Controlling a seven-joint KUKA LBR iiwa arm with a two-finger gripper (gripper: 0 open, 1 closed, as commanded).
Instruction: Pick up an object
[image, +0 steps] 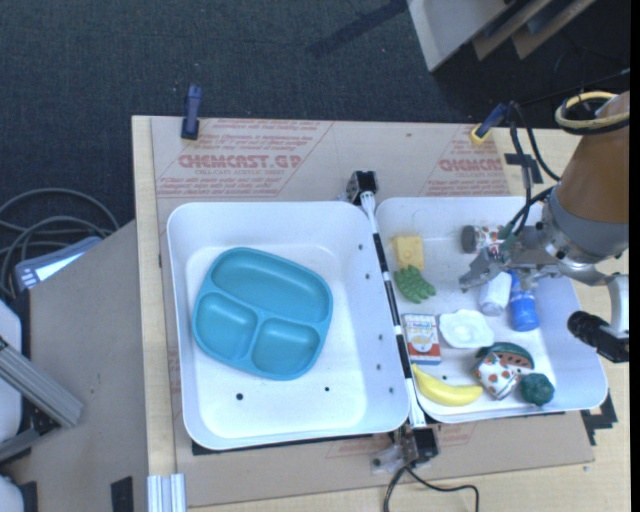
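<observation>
Arm (592, 190): enters from the right edge, its orange band over the right bin's far right side; much of it is cut off by the frame.
Gripper (497, 268): low over the right bin (590, 395), among the objects near its middle. The metal linkage hides the tips — whether the fingers are spread or closed, I cannot tell, and nothing is plainly seen between them.
Objects beside the gripper: a white bottle (495, 291) and a blue bottle (524, 309) lie just under it, touching or nearly so; a small dark-capped item (478, 239) sits just behind, too small to make out.
Right bin, left side: yellow block (408, 250), green toy (414, 284) and a red-and-white carton (421, 336) line the dividing wall.
Right bin, near edge: banana (446, 391), white dish (466, 328), watermelon-print piece (503, 362), dark green lump (537, 389) — crowded, little free floor.
Left bin (200, 395): holds a blue divided tray (262, 312), with wide bare floor around it on all sides.
Bench (150, 300): a cardboard sheet under both bins, with narrow margins at the bins' edges.
</observation>
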